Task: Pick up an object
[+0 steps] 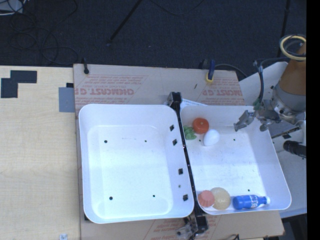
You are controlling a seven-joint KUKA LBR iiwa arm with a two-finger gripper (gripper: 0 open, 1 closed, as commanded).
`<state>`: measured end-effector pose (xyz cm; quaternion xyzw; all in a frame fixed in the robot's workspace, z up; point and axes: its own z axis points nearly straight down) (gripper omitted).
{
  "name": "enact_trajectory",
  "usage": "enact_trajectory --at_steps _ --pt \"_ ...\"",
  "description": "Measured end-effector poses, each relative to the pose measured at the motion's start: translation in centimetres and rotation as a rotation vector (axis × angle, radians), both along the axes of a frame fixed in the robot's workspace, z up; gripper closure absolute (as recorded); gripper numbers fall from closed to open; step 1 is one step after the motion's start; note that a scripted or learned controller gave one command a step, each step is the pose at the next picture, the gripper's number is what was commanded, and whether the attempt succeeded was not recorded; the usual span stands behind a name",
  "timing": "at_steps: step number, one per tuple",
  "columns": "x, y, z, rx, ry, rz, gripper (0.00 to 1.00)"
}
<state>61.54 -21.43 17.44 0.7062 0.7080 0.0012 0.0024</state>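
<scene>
- I see the fingers (253, 122) spread apart with nothing between them, poised over the upper right edge of the right bin (280, 176); I judge this the approach step.
- Nearest targets lie off to their left: a white ball (211, 137), touching a red ball (200, 125).
- The blue bottle (249, 202) sits well below them.
- Next move calls for shifting left, then descending.
- The cardboard (125, 86) on the desk (35, 149) bears upside-down print I can't read reliably.
</scene>
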Motion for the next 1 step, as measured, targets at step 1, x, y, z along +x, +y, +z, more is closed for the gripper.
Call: enact_trajectory --at_steps 1 --pt "0.76 0.26 -9.14 0.003 0.010 0.004 0.00"
